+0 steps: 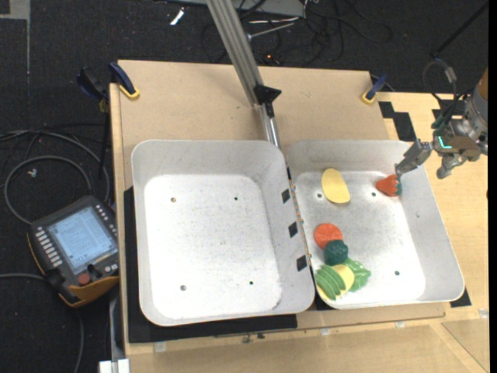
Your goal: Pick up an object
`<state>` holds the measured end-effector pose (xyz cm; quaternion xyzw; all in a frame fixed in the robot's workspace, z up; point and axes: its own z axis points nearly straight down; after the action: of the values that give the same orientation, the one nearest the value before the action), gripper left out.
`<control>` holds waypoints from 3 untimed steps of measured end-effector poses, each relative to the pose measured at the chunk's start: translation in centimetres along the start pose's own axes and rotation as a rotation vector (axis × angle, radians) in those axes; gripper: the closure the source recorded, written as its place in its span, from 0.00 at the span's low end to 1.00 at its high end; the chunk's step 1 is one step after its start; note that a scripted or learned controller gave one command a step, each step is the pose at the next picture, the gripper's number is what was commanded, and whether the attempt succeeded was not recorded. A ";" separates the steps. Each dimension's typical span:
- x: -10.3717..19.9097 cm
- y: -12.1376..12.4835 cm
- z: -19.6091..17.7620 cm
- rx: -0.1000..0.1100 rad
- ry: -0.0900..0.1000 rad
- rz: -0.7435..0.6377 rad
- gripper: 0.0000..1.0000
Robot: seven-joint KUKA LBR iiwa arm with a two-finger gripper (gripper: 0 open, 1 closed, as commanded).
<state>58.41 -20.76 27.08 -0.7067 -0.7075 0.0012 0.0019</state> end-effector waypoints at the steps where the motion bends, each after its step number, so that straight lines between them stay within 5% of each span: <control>1: 0.0 0.1 -0.2 -0.004 -0.002 -0.002 0.00; 3: 1.4 -0.6 11.5 0.002 0.001 0.001 0.00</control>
<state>57.71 -19.37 15.57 -0.7072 -0.7070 0.0017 0.0029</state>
